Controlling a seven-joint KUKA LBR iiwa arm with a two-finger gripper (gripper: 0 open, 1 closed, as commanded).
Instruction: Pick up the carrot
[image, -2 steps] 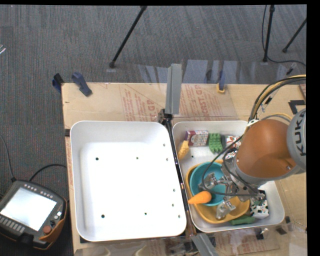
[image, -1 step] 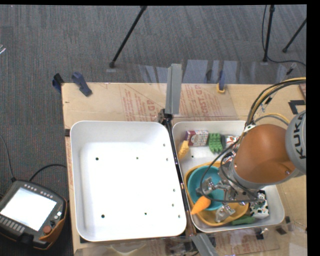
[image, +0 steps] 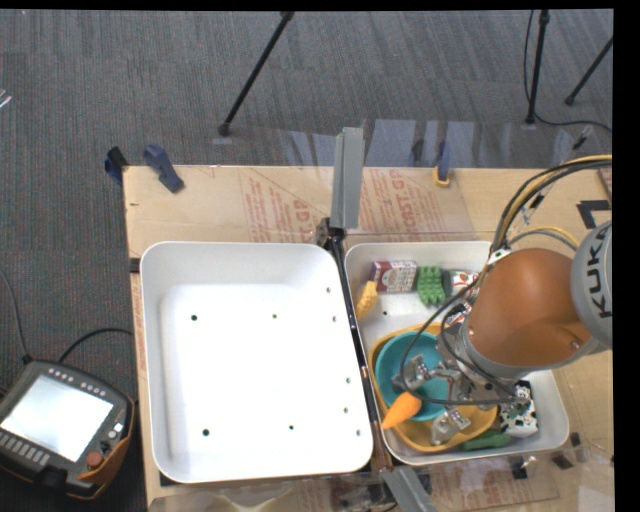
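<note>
1. Arm (image: 530, 310) comes in from the right over the right bin (image: 556, 432); orange band sits above the wrist, cables loop up behind it.
2. Hand (image: 440, 385) is low over the teal bowl (image: 400, 362), metal parts just right of the carrot. Can't tell whether it's open or closed; nothing visibly gripped.
3. Carrot (image: 402, 409) lies in the right bin near its front-left corner, tilted, tip pointing front-left, resting against the front rim of the teal bowl and the yellow plate (image: 420, 438) under it. Just beside the hand; contact can't be judged.
4. Other right-bin contents: a small carton with a red label (image: 394, 275) at the back, a green block (image: 431, 285) right of it, a small yellow piece (image: 368, 297) by the left wall, a green item (image: 487, 440) at the front, a small white-and-green item (image: 520, 415) near the right front.
5. Left bin (image: 160, 300) is white with a few dark dots on its floor.
6. Desk (image: 230, 205) is brown cardboard-topped; a grey post (image: 348, 180) stands at the back between the two bins, a blue clamp (image: 160, 166) at back left.
7. Teach pendant (image: 60, 425) lies on the floor at lower left; tripod legs (image: 255, 75) stand on the carpet behind.
</note>
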